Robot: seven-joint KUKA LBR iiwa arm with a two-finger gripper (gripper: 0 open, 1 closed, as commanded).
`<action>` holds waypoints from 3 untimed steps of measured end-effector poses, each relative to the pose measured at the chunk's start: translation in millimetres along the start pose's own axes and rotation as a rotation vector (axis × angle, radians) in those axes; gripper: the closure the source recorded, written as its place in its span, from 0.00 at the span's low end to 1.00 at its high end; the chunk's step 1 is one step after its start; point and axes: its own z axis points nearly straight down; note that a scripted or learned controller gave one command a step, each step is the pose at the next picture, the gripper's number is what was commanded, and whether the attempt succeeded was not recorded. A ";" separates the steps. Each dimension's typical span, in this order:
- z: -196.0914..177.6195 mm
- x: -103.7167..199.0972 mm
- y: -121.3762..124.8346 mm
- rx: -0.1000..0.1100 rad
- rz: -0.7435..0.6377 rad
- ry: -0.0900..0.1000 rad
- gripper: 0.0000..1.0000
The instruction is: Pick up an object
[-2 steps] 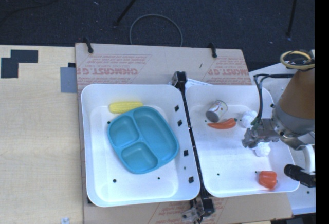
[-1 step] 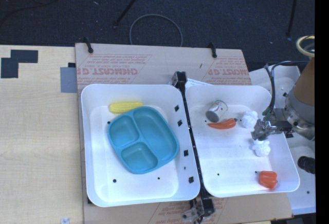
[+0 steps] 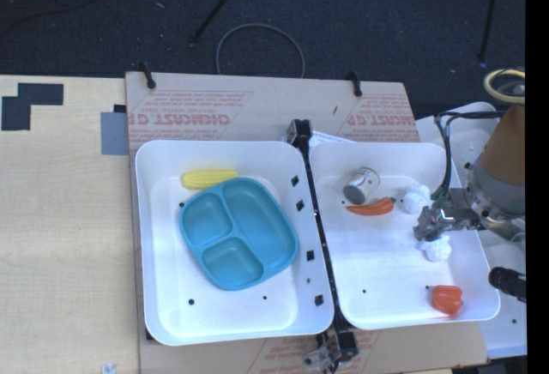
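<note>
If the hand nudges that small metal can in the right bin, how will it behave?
The can lies tilted on its side, so it would probably roll rather than slide. It looks small and open-ended, so likely light. It lies just above the red chili pepper, which might block it.

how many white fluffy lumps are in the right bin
2. One white lump lies near the bin's far right side, just above the gripper. The other white lump sits just below it. The gripper may hide part of either, or a third.
</note>
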 end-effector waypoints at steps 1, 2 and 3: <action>-12.3 52.3 17.1 -0.003 -0.006 0.001 1.00; -19.4 95.1 31.8 -0.003 -0.005 0.001 1.00; -27.5 151.4 49.1 -0.003 -0.006 0.001 1.00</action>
